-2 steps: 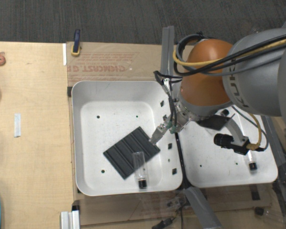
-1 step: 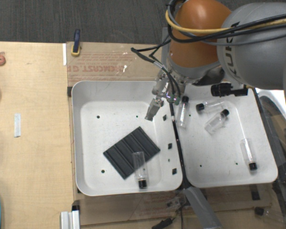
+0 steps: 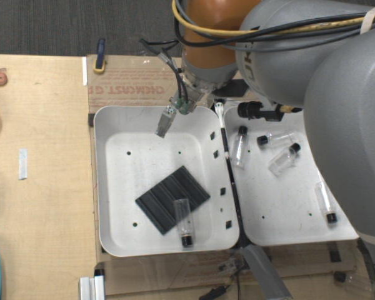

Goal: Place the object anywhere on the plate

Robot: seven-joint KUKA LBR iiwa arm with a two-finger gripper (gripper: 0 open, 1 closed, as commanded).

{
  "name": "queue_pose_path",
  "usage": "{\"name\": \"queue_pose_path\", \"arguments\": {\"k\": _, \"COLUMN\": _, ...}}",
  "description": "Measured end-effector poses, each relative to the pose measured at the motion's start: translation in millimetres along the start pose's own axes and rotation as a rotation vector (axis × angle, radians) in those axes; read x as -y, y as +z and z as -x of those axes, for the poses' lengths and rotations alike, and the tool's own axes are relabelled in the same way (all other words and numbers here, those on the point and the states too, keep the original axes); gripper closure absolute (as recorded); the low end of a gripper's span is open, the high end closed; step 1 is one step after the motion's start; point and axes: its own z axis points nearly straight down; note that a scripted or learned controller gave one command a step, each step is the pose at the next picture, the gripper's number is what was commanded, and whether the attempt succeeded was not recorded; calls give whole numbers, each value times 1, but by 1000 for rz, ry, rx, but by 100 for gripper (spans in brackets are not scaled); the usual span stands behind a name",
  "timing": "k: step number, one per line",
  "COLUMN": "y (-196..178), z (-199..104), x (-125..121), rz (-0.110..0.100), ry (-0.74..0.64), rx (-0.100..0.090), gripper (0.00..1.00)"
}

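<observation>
The arm is built from large, smooth, rounded grey shells. Above the wrist an orange band is seen, glossy and dome-shaped. Black and yellow cables are looped around this band and led along the grey casing. At the gripper thin dark wires and a small greenish part are visible.

4 vials in right bin; blue clamp.
</observation>
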Motion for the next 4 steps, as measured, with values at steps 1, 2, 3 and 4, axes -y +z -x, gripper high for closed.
{"name": "queue_pose_path", "arguments": {"k": 1, "y": -133, "z": -47, "x": -45, "rz": 2, "ry": -477, "rx": 1, "gripper": 0}}
{"name": "queue_pose_path", "arguments": {"k": 2, "y": -142, "z": -46, "x": -46, "rz": 4, "ry": -477, "rx": 4, "gripper": 100}}
{"name": "queue_pose_path", "arguments": {"k": 3, "y": -151, "z": -45, "x": -47, "rz": 5, "ry": -477, "rx": 7, "gripper": 100}}
{"name": "queue_pose_path", "arguments": {"k": 4, "y": -160, "z": -44, "x": -47, "rz": 7, "ry": -477, "rx": 10, "gripper": 100}}
